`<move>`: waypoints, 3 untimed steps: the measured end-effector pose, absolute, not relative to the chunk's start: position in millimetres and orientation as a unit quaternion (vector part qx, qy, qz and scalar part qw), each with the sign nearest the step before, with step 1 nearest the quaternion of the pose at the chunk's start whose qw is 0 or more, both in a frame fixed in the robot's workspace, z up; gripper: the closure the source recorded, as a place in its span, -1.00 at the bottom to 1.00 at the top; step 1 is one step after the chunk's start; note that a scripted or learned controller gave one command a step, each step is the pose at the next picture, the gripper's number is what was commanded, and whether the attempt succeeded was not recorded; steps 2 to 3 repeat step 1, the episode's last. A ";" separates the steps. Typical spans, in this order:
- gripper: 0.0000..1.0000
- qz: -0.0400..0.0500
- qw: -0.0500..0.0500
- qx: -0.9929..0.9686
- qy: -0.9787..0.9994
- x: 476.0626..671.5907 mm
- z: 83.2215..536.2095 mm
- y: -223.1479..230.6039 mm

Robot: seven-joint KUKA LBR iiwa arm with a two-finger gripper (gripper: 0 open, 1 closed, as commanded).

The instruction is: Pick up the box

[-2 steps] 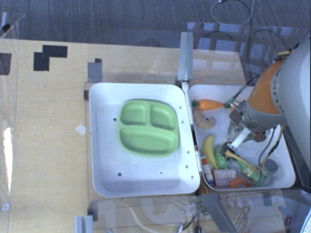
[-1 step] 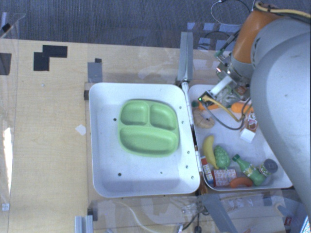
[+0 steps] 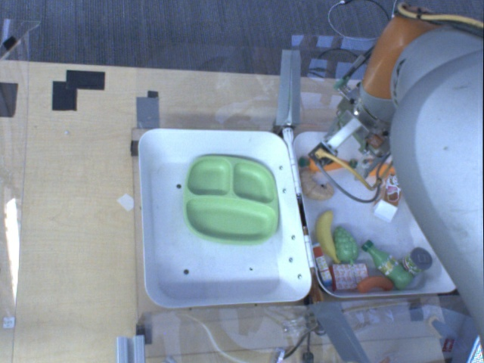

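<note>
Your box (image 3: 349, 276) is the red-and-white carton lying flat in the right bin (image 3: 393, 293), just below the banana (image 3: 326, 235) and a little to its right. A bumpy green fruit (image 3: 345, 244) sits right beside the banana, above the box. A green bottle (image 3: 387, 263) lies further right of the banana, touching or nearly touching the box's far end. An orange carrot-like piece (image 3: 374, 284) lies against the box's lower right corner.

Both bins are shallow and white. They rest on a pale wooden bench (image 3: 76, 225) that is covered by a clear sheet. The left bin (image 3: 162, 278) is left of the banana and holds a green divided plate (image 3: 230, 200). Well to the banana's upper left you can see black tape patches (image 3: 76, 88) on the bench, and grey carpet (image 3: 189, 13) runs beyond the bench's far edge.

The gripper (image 3: 361, 144) hangs over the far end of the right bin, up and to the right of the banana and well apart from the box. You cannot tell whether the claw is spread or closed, and nothing can be seen held in it. The grey arm (image 3: 439, 165) fills the space right of the banana.
</note>
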State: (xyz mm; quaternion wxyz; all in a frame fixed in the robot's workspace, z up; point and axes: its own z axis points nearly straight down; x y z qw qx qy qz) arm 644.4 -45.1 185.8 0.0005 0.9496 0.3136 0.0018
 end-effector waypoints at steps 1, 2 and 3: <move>-1.00 0.000 0.000 0.947 0.322 599.4 123.4 -117.0; -1.00 0.000 0.000 0.947 0.322 599.4 123.4 -117.0; -1.00 0.000 0.000 0.947 0.322 599.4 123.4 -117.0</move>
